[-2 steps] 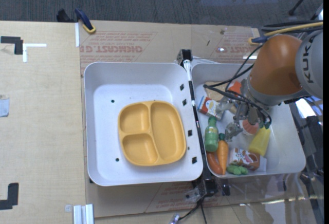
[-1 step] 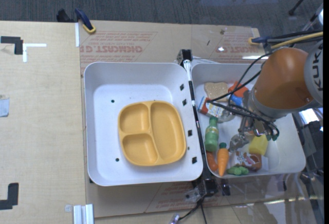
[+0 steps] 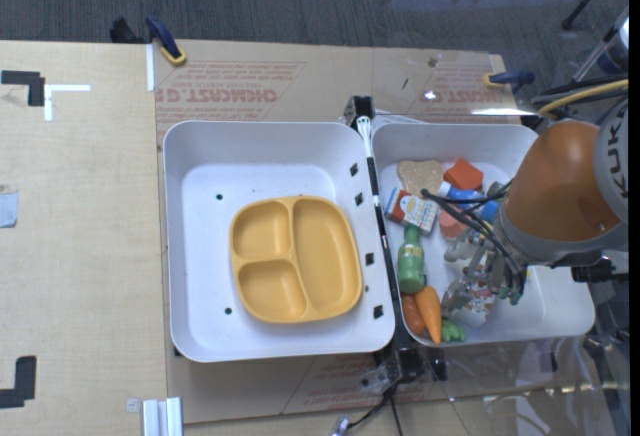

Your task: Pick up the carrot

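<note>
Metal and cabling of my end effector [image 3: 478, 274] hang low in the right bin [image 3: 560, 319], toward the lower right of the frame, under the orange band [image 3: 560, 186] of my wrist. Whether it is spread or pressed together I cannot tell; the linkage is a blur against the toys beneath it.

Just left of it, near the bin's lower left corner, lies the carrot [image 3: 428, 312]: a short orange cone with a green tuft at its lower end, lying nearly along the bin's left wall, tip pointing up-frame. A green bottle [image 3: 411, 261] sits right above it, touching or close to its tip, and a red piece [image 3: 411, 316] is tucked against its left side.

The trouble I expect is crowding. The carrot is wedged between wall, bottle and red piece, so closing there could catch a neighbour instead, or strike the wall. Its tapered, smooth-looking body may also squirt out if I pinch near the narrow end.

Farther up-frame lie a slice of bread [image 3: 420, 173] and a small carton [image 3: 419, 213]. In the left bin [image 3: 200, 164] sits a yellow divided plate [image 3: 296, 258].
</note>
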`<control>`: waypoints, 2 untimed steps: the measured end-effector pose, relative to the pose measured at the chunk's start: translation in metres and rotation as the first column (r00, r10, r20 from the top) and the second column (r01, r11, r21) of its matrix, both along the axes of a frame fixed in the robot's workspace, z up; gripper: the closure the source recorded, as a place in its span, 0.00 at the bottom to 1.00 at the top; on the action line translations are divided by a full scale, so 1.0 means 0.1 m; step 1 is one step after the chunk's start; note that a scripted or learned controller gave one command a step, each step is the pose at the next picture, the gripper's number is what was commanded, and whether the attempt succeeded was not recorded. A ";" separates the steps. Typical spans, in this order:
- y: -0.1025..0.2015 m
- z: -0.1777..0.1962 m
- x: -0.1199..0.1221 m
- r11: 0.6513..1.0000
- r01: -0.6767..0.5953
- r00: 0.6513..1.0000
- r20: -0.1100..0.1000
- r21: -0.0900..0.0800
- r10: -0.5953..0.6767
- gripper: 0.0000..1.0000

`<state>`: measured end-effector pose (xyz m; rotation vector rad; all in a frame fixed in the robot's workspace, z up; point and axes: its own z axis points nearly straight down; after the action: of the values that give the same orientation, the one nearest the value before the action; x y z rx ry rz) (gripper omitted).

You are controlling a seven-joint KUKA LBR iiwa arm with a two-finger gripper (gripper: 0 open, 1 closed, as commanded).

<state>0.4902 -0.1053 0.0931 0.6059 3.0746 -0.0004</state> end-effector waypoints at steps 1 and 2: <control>0.44 1.73 0.15 1.000 0.022 1.000 0.000 0.000 -0.022 0.00; 0.82 0.99 0.17 0.999 -0.046 0.999 -0.005 0.001 0.046 0.00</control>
<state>0.5074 -0.0233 0.1918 0.5366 3.0925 0.0005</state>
